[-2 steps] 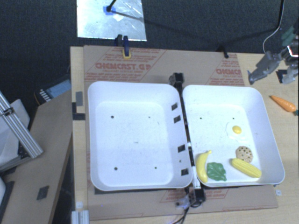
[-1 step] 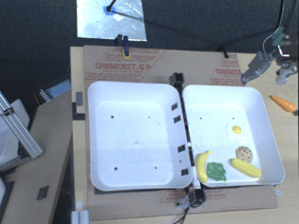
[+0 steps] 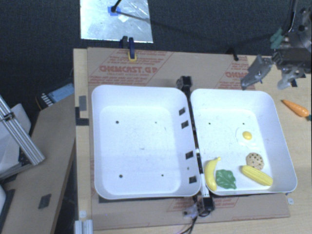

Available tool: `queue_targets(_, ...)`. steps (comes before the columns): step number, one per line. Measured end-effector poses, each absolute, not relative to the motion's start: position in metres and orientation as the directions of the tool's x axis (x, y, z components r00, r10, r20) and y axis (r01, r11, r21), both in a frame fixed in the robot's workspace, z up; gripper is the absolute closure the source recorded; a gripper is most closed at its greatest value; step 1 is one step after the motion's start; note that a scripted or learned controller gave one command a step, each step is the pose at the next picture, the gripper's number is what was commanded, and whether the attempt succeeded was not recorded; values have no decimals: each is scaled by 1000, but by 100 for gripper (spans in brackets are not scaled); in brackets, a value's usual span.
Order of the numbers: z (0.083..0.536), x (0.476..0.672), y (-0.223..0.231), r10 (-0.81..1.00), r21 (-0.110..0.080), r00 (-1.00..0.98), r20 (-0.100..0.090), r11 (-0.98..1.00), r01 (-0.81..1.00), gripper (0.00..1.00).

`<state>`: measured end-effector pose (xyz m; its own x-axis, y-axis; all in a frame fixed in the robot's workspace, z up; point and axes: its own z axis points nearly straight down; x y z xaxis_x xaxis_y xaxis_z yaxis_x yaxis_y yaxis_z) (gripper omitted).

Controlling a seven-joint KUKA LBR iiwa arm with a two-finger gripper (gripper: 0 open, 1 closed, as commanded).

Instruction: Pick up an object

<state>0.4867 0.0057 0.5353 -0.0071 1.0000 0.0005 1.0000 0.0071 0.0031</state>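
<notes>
Two white bins (image 3: pixel 139 94) on the table (image 3: pixel 204 62), right one holding one banana (image 3: pixel 211 173), one green leaf (image 3: pixel 226 179), one corn cob (image 3: pixel 257 175), one cookie (image 3: pixel 254 160), one fried egg (image 3: pixel 246 136); pincer (image 3: pixel 272 78) spread open, holding nothing, above its far rim.

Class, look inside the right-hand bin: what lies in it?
Inside the right bin: a fried egg, cookie, corn cob, banana and green leaf. Whatever sits beneath them is covered.
</notes>
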Motion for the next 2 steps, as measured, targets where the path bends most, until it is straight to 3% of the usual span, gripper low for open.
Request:
queue_targets(1, 535, 487, 41, 1000, 3, -7, 1, 7, 1000, 0)
queue_targets(2, 547, 487, 39, 1000, 7, -7, 1, 7, 1000, 100)
